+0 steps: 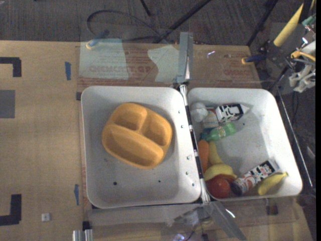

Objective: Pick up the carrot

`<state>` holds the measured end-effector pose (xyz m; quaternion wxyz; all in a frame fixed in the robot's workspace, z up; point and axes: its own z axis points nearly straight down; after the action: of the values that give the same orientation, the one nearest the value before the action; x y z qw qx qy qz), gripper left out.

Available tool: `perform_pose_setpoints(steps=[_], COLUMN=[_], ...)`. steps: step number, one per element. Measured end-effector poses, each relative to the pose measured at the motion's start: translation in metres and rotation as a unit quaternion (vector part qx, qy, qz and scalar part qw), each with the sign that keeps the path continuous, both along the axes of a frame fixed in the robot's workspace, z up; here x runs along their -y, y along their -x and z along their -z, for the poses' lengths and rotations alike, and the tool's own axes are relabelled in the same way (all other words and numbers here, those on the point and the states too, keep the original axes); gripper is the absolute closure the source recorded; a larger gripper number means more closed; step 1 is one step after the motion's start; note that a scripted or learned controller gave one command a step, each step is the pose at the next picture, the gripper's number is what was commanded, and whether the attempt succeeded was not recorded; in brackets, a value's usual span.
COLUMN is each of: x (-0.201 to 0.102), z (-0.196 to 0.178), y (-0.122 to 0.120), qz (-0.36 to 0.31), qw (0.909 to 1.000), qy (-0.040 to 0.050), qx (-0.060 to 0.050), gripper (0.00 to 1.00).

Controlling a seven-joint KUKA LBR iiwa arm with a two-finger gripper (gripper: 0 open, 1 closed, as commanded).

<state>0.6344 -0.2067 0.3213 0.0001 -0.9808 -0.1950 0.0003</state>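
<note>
Matt orange plastic tray (136,133) in a smooth white plastic bin (95,149) on a wood-look bench (40,144)

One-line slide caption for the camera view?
Carrot lies at the right bin's left wall among toy food; orange divided plate sits in left bin.

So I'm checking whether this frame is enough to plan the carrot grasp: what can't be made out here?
- Carrot: its lower end is hidden under the yellow fruit, and it lies against the right bin's wall.
- Gripper: cut off by the right edge; blurred.
- Bottle labels: too small to read.
</note>
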Motion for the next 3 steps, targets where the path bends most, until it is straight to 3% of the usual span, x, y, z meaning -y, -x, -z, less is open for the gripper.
perform_pose_setpoints(steps=[1,2,3], x=[0.016,-0.001,-0.005], z=[0.053,0.032,0.034], y=[-0.002,0.019,0.021], qz=[-0.293,-0.244,-0.062], qw=[0.956,0.9698,0.9981], qy=[-0.0013,-0.0014,-0.0001], qx=[-0.001,-0.001,0.0], gripper=[1.0,1.0,1.0])
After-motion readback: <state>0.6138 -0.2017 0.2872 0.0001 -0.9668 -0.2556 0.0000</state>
